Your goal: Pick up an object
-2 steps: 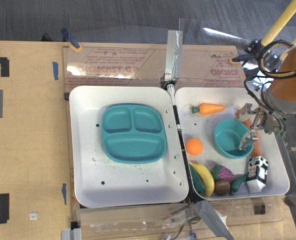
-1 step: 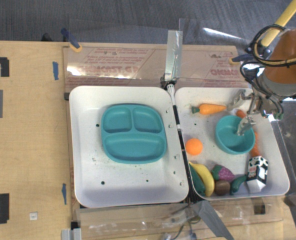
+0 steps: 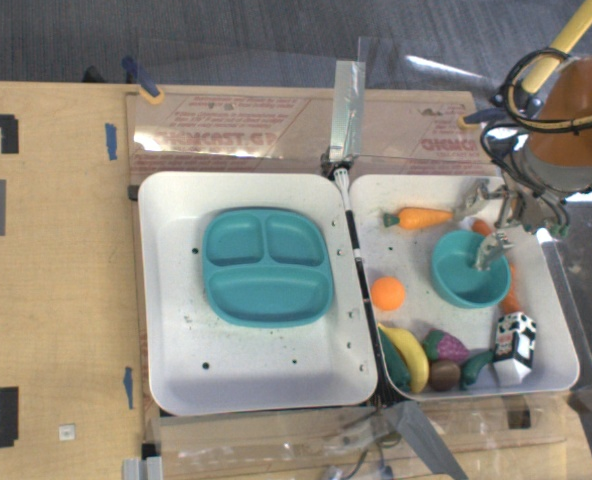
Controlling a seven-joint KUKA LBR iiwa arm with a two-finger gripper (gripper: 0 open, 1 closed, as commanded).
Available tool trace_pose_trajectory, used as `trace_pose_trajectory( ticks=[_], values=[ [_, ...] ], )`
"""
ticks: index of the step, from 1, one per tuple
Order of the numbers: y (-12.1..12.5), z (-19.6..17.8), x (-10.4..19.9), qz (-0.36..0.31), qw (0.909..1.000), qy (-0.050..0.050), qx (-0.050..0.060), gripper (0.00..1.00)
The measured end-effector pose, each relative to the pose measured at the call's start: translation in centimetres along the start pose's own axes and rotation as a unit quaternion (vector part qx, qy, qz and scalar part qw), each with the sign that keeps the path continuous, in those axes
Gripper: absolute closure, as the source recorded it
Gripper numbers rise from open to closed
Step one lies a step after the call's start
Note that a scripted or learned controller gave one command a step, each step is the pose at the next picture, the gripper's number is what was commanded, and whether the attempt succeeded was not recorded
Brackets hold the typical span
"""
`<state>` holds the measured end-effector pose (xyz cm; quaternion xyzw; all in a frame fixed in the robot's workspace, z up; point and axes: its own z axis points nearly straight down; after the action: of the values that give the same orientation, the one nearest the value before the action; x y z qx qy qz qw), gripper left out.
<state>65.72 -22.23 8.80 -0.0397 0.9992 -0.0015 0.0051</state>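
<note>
**Colleague:** Where is the gripper now?

**Me:** I see the gripper (image 3: 493, 236) over the right bin (image 3: 561, 313), near its far right corner. It hangs above the teal bowl (image 3: 468, 272), and one finger reaches down over the bowl rim. I cannot tell if the fingers are open or closed, and I see nothing between them.

**Colleague:** What lies around the bowl?

**Me:** A carrot (image 3: 421, 218) lies just beside it at the far side. An orange ball (image 3: 387, 293) is near the bowl on the left. Along the near wall I see a banana (image 3: 405, 351), a purple piece (image 3: 446, 347), a brown one (image 3: 442, 373) and a dark green one (image 3: 475, 369), all crowded together. A small black-and-white carton (image 3: 514, 341) stands near the right wall. Something orange (image 3: 512, 298) shows just behind the bowl on the right; I cannot name it.

**Colleague:** And the left bin?

**Me:** The left bin (image 3: 171, 368) holds a teal divided plate (image 3: 267, 266).
</note>
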Motion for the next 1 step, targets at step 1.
trace_pose_trajectory(
  ticks=[1],
  values=[
    [6.25,-0.15,0.31,0.271,0.9627,0.001,-0.001,0.00]
  ],
)
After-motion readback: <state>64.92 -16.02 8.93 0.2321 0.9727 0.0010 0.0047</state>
